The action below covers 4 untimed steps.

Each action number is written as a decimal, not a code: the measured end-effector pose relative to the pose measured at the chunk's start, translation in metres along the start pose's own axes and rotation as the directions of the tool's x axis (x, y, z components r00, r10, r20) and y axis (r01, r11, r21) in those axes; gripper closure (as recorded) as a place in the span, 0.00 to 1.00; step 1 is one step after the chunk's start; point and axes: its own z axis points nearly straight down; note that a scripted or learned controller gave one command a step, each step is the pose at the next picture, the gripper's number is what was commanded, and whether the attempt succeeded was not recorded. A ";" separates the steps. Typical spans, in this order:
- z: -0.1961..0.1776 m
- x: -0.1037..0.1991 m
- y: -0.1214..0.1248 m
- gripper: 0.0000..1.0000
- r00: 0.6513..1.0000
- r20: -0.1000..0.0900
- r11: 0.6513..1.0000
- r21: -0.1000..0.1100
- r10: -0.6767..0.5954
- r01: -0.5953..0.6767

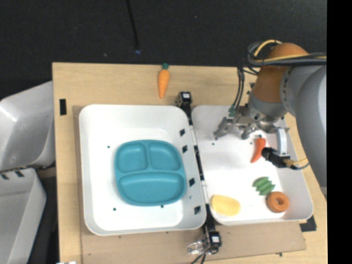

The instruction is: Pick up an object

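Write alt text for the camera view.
A grey arm's tool hangs over the right bin, which holds a chili, a green pod, a donut and a yellow piece. The left bin holds a blue tray; a carrot lies on the bench.

Reaching in from the right, arm (286,87) bent downward, gripper (235,126) low with fingers spread.
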 end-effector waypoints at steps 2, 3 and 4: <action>-0.073 -0.011 0.007 1.00 1.000 0.001 1.000 -0.010 0.001 -0.001; -0.128 -0.018 0.017 1.00 1.000 0.000 1.000 -0.009 -0.006 0.006; -0.173 -0.019 0.018 1.00 1.000 0.000 1.000 -0.009 -0.004 0.004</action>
